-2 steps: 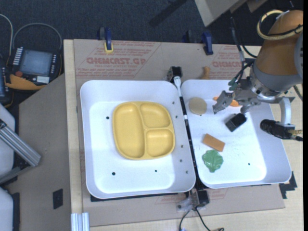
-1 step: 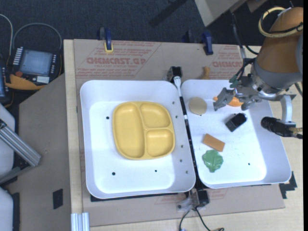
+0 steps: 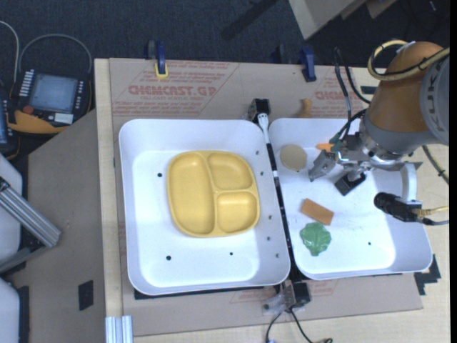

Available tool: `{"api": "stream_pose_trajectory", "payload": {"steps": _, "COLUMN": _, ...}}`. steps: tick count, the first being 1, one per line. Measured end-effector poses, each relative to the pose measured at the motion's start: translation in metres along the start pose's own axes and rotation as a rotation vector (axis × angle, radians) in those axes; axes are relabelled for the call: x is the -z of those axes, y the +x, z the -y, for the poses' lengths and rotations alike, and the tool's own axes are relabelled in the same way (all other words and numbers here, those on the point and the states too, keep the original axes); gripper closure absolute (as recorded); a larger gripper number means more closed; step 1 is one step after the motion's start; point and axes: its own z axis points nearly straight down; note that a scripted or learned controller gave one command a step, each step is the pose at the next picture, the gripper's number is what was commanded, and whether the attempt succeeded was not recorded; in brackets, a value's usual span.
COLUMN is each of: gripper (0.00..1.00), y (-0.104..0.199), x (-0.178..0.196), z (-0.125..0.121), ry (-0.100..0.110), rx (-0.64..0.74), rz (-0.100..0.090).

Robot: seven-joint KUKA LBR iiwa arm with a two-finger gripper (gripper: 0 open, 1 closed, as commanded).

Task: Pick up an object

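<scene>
The arm (image 3: pixel 407 98) reaches in from the right, bent down over the right bin (image 3: pixel 400 263). Its gripper (image 3: pixel 334 172) hangs with fingers spread, pinching nothing, between the beige disc (image 3: pixel 293 156) and the orange block (image 3: pixel 316 211). A green lump (image 3: pixel 315 237) lies just below the block.

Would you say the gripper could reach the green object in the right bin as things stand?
Probably yes: the green object lies uncovered in the right bin, below the gripper, and only the orange block sits close beside it.
</scene>
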Motion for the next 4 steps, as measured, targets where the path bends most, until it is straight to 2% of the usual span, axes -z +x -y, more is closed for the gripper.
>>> {"api": "stream_pose_trajectory", "payload": {"steps": 1, "gripper": 0.00, "y": 0.001, "x": -0.044, "z": -0.002, "ry": -0.002, "rx": 0.001, "rz": 0.000}}
{"api": "stream_pose_trajectory", "payload": {"steps": 2, "gripper": 0.00, "y": 0.002, "x": -0.071, "z": -0.002, "ry": -0.004, "rx": 0.001, "rz": 0.000}}
{"api": "stream_pose_trajectory", "payload": {"steps": 3, "gripper": 1.00, "y": 0.002, "x": -0.059, "z": -0.003, "ry": -0.008, "rx": 0.000, "rz": 0.001}}
{"api": "stream_pose_trajectory", "payload": {"steps": 4, "gripper": 1.00, "y": 0.001, "x": 0.000, "z": 0.005, "ry": -0.015, "rx": 0.001, "rz": 0.003}}
